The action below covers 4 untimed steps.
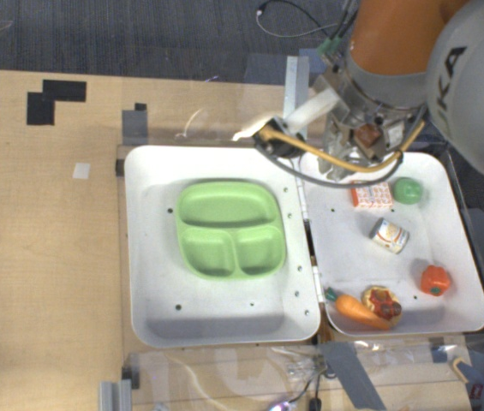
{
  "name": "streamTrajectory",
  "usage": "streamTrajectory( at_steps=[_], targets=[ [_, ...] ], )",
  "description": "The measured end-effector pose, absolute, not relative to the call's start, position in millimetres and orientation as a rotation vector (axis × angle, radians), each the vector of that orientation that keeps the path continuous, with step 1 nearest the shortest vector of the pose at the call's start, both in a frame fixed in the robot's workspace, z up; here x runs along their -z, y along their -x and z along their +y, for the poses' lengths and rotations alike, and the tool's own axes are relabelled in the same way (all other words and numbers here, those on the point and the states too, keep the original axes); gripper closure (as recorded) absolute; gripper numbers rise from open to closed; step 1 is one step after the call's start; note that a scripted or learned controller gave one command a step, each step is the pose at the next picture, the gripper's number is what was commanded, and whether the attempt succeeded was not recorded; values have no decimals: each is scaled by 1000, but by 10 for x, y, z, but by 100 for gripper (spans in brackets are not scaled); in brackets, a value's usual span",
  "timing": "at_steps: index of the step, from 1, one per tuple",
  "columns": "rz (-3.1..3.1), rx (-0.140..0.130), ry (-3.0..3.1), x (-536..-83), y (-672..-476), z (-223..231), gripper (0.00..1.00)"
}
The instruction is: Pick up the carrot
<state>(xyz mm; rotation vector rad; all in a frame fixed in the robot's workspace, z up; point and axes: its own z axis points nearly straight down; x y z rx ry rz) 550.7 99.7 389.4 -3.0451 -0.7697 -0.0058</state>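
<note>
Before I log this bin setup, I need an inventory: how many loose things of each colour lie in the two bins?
Green: 2, divided plate and round ball
Orange: 1, carrot
Red: 3, tomato-like piece, small box, patterned piece by the carrot
Silver: 1, can
Total: 7

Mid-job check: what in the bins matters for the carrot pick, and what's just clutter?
For the job: carrot, hand.

Lying about: green divided tray, green ball, red-and-white box, small can, red pepper, red toy touching the carrot.
</note>
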Motion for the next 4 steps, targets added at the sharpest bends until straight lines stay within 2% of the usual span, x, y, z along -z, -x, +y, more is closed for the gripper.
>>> streamTrajectory(
  at_steps=[1, 2, 3, 4],
  targets=[
    [-547, 7, 3092, -3922, -6214, 1099, 100],
    [-318, 8, 3123, -4363, -6155, 1884, 100],
    [-536, 5, 3096, -4356, -6530, 1320, 100],
    [-515, 1, 3100, -4073, -6542, 900, 100]
  ],
)
